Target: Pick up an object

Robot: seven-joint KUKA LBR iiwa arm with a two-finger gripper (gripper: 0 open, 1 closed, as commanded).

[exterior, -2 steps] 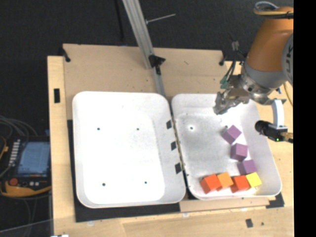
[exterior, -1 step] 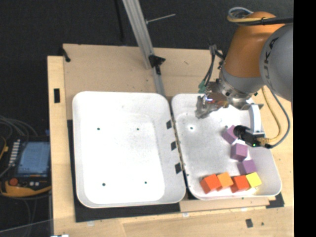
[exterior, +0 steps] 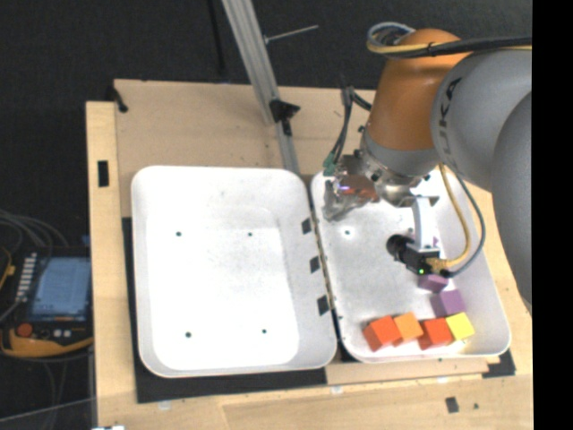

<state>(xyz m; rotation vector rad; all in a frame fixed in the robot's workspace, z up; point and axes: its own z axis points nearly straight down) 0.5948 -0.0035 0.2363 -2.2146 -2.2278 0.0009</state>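
Note:
The arm reaches in from the right over the right bin (exterior: 358,267), its orange band above the wrist. My gripper (exterior: 337,201) hangs over that bin's far left corner, close to the divider between the bins. Along the bin's near edge lie an orange block (exterior: 383,331), a lighter orange block (exterior: 408,325), a red block (exterior: 436,331) and a yellow block (exterior: 460,326). A purple block (exterior: 448,302) and a smaller purple piece (exterior: 435,283) sit just behind them. All blocks lie well apart from the gripper.
The left bin (exterior: 224,267) lies beside the right one. A metal post (exterior: 260,70) slants up from behind the bins. A black fitting with a green light (exterior: 407,251) and a cable hang off the arm over the right bin.

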